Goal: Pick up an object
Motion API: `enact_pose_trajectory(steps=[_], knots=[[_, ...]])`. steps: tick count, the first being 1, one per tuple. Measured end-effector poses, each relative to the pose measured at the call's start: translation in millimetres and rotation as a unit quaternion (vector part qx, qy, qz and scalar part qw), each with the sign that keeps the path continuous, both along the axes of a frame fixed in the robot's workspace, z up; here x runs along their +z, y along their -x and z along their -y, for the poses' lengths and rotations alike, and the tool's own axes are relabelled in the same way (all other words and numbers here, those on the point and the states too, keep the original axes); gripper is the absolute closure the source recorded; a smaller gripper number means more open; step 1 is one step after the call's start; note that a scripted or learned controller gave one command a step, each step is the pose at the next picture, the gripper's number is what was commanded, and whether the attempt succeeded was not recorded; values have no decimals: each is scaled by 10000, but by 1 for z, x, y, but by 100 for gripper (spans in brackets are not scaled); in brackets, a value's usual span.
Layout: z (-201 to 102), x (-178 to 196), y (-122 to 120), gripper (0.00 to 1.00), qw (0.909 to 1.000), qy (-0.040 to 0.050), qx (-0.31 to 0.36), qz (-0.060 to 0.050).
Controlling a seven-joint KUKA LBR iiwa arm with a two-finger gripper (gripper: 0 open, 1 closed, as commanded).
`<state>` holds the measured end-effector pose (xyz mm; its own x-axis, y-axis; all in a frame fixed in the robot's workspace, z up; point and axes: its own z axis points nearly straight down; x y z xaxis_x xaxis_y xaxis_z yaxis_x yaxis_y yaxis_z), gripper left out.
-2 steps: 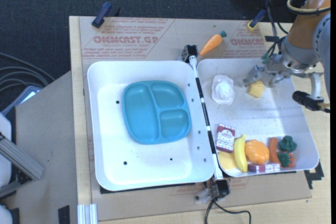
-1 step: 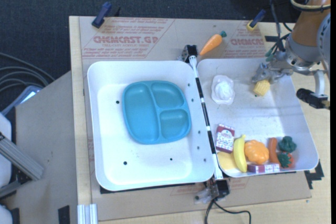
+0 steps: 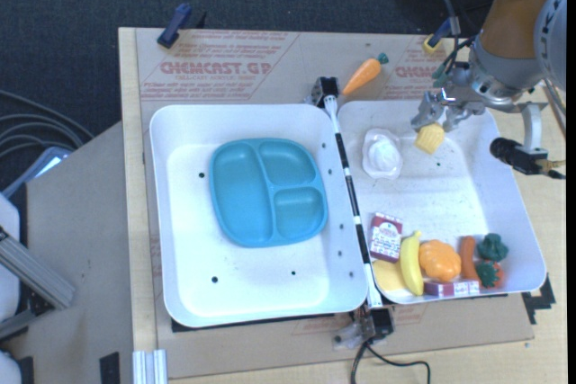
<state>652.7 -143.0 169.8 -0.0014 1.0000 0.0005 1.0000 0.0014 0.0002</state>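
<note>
Pincer [image 3: 438, 114] hangs over right bin [image 3: 513, 193], finger state cannot be told; yellow piece [image 3: 431, 138] lies just below it. Left bin [image 3: 171, 220] holds a blue divided plate [image 3: 267, 191].

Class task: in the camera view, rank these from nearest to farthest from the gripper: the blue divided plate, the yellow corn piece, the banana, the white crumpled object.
1. Yellow corn piece, just below the gripper.
2. White crumpled object, to its left.
3. Banana, right bin's near edge.
4. Blue divided plate, left bin.
</note>
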Motion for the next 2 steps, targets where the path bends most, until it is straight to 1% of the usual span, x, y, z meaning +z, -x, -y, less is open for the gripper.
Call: enact_pose_trajectory(steps=[1, 2], knots=[[-74, 45, -12, 100, 10000, -4, 1, 10], [-157, 61, -14, 100, 10000, -2, 0, 9]])
